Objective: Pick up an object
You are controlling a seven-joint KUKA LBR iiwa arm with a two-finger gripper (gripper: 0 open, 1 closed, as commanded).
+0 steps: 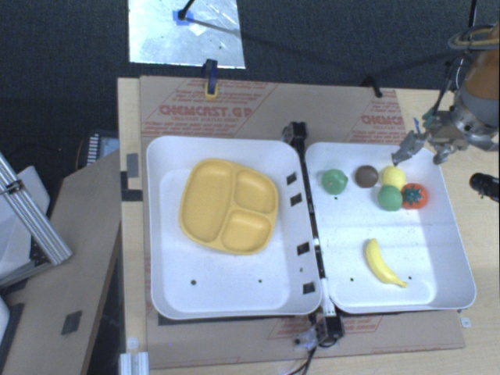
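The gripper (420,148) hung open and empty at the right bin's (449,233) two o'clock corner, probably lining up on the lemon (393,176) clustered just below with the other fruit.

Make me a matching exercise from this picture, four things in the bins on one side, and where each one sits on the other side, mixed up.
Things:
1. yellow divided plate
2. banana
3. tomato
4. brown ball

Places:
A. right bin, alone toward the near edge
B. left bin
C. right bin, rightmost in the fruit cluster
D. right bin, between green ball and lemon

Pairs: 1-B, 2-A, 3-C, 4-D
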